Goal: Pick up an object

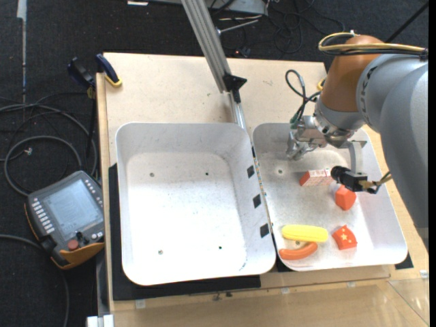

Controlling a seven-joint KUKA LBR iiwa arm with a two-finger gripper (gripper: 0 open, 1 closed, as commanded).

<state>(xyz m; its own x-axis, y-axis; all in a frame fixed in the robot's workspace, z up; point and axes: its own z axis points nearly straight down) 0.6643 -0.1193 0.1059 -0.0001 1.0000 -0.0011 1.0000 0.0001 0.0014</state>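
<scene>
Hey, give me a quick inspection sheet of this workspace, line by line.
Surface: wooden bench bearing the left bin and right bin.
Job's things: in the right bin, a red-and-white box, orange block, yellow banana, orange carrot, red block.
Clutter: nothing seen.
Grippers: gripper over the right bin's far end, holding nothing.
Cables: black loops on the floor.
Surroundings: teach pendant on the floor.

White bins [136,148], yellow banana [304,233], orange block [345,199]
</scene>
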